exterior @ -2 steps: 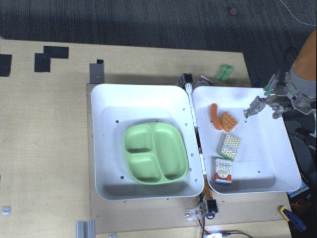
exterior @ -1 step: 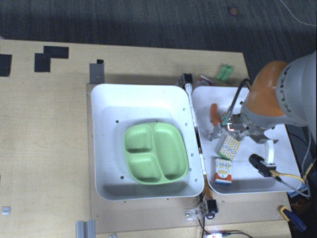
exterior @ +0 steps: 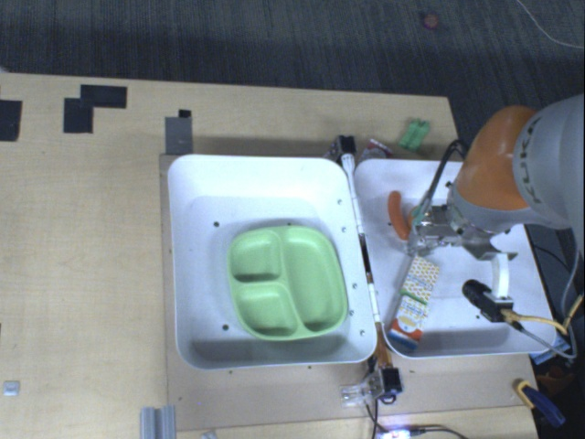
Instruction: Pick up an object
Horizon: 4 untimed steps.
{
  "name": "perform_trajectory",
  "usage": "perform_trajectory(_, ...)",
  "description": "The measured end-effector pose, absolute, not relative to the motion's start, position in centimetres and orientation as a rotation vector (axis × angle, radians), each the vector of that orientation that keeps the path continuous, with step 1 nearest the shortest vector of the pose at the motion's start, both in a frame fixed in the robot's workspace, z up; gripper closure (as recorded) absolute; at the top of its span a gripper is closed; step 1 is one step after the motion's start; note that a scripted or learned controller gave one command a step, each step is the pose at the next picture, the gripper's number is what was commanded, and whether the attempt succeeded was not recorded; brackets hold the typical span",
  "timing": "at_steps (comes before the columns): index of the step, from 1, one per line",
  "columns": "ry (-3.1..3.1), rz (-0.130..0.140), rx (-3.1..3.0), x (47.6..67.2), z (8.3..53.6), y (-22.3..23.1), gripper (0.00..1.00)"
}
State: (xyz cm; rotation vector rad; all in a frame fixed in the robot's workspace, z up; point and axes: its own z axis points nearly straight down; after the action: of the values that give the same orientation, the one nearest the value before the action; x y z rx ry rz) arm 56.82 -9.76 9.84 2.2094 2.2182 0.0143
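Even overhead light, soft shadows inside left bin (exterior: pixel 187 273), slight overall blur.

A green three-compartment plate (exterior: pixel 287 280) lies in the left white bin (exterior: pixel 196 199). Black tape patches (exterior: pixel 91 106) mark the tan tabletop (exterior: pixel 82 273) at upper left. A small green piece (exterior: pixel 414 134) lies beyond the right bin (exterior: pixel 530 332).
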Motion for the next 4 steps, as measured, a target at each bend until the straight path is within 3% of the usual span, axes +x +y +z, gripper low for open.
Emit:
perform_trajectory(1,2.218,0.014,2.210,56.8,9.8,-9.8,0.00)
perform_trajectory(2,2.218,0.018,2.207,56.9,10.9,-9.7,1.00)
perform_trajectory(3,2.218,0.018,2.207,56.9,10.9,-9.7,0.00)
perform_trajectory(4,2.217,0.023,2.204,57.1,12.0,-9.6,1.00)
